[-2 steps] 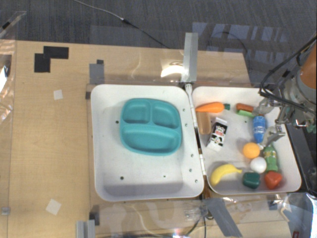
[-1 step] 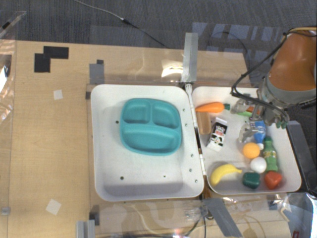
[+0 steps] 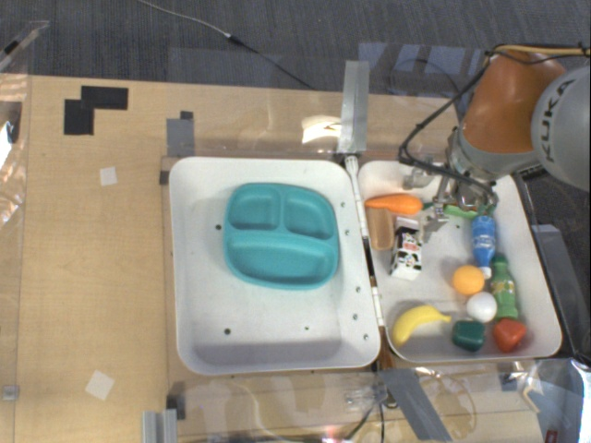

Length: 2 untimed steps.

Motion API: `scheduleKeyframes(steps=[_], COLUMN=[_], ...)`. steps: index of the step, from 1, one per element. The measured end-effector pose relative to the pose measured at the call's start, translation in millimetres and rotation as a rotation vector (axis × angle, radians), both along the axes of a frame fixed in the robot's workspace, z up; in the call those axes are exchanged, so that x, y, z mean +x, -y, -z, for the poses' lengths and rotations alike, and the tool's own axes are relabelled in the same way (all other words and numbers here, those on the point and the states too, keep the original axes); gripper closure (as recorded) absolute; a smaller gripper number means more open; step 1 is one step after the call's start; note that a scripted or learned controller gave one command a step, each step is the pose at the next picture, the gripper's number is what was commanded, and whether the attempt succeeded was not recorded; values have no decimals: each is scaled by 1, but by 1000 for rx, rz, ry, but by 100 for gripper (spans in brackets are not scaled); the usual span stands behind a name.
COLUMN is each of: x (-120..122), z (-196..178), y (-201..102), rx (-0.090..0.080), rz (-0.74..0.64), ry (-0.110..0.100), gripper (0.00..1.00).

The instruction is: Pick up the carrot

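Right bin (image 3: 545,335): carrot (image 3: 395,204) just left of gripper (image 3: 436,212).

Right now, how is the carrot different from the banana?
The carrot is orange; the banana is yellow. The carrot is straight and tapered, while the banana curves. The carrot lies near the bin's far end, close to the gripper; the banana lies at the near end. Both lie flat in the right bin.
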State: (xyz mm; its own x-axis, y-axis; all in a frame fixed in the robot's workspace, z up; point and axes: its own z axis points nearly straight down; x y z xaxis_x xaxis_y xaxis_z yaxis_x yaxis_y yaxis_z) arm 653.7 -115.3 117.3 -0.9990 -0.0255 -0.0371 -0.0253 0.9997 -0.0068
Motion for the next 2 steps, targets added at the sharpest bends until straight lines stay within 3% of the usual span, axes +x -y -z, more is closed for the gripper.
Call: scheduleKeyframes(steps=[1, 2], x=[13, 13], z=[5, 12], y=[-16, -27], rx=[-4, 13], rz=[200, 491], ry=[-5, -26], gripper=[0, 0])
